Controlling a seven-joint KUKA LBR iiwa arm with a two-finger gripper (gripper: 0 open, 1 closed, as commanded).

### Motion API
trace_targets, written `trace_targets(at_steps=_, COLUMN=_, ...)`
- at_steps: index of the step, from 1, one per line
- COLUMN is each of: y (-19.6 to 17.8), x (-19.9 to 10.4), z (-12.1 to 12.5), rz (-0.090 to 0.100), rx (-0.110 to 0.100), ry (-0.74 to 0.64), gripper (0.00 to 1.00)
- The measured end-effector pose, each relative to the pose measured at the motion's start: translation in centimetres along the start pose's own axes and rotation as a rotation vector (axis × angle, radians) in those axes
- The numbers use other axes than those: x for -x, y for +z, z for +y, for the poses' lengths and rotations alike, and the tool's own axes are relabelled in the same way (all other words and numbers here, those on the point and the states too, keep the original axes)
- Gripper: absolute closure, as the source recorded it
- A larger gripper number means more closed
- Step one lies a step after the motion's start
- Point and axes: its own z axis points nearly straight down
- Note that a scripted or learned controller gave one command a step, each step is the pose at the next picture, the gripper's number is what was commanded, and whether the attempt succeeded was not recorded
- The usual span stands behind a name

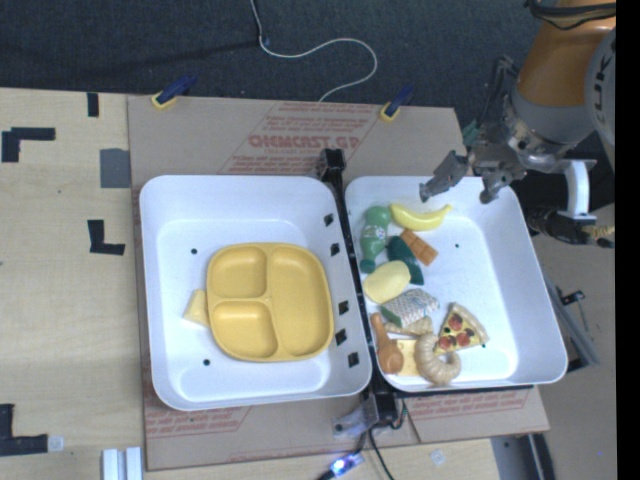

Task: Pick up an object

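My gripper (463, 184) hangs above the far edge of the right bin (520, 268), open, its two dark fingers spread with nothing between them. Just below and left of it lies a yellow banana (420, 215). Further toys sit along the bin's left side: a green bottle (375, 230), an orange carrot piece (419, 247), a green block (397, 251), a pale yellow lemon (386, 281), a grey-blue wedge (408, 307), a pizza slice (460, 327), a tan pretzel-like piece (437, 358) and a brown sausage (386, 344).
The left bin (165, 268) holds a yellow divided plate (270, 301) with a pale yellow piece (195, 308) tucked under its left edge. Both bins rest on cardboard (290, 138). A white cable (320, 48) loops behind.
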Motion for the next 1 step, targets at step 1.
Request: trace_targets(at_steps=1, y=-0.78, x=-0.01, z=0.19, rz=-0.002, rx=0.012, ry=-0.003, gripper=0.0)
